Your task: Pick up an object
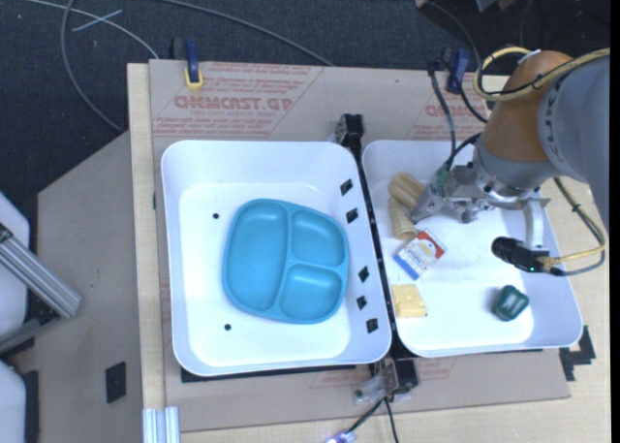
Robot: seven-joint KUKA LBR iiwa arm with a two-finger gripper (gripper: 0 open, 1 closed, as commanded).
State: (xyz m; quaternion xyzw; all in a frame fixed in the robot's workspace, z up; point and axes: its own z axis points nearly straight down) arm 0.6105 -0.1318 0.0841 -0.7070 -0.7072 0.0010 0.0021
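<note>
Tan block (405,195) just left of hand (433,201); grip state can't tell.

- The scene is bright and evenly lit, with the light coming mostly from above.
- The two white bins (179,267) are almost overexposed (their walls lose detail near the rims).
- The blue plate (286,259) shows a soft sheen and throws almost no shadow.
- Shadows are short and pale; a faint one lies under the arm (542,121) in the right bin.
- The dark floor (68,73) around the desk (145,334) stays dim and a little grainy.
- The picture is slightly soft; small things look blurred.
</note>
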